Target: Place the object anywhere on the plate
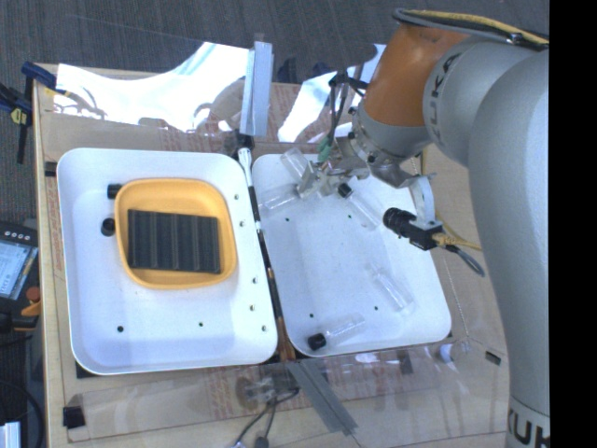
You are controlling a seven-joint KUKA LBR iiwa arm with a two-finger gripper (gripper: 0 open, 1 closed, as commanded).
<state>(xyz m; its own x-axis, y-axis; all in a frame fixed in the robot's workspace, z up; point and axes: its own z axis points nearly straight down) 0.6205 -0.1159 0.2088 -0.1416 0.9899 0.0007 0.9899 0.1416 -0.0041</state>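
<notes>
Lying in the right bin point(424, 320), a clear object point(393, 287) with faint edges

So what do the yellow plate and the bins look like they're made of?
The plate looks like matte yellow plastic with a dark ribbed insert: even colour, soft rounded rim. The bins look like smooth white moulded plastic, faintly glossy, with rounded corners. Both are guesses from looks.

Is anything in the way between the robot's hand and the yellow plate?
Only the raised rims where the two bins meet, which the gripper would probably have to lift over. A dark ridged slab covers the plate's middle, leaving its yellow border bare.
</notes>
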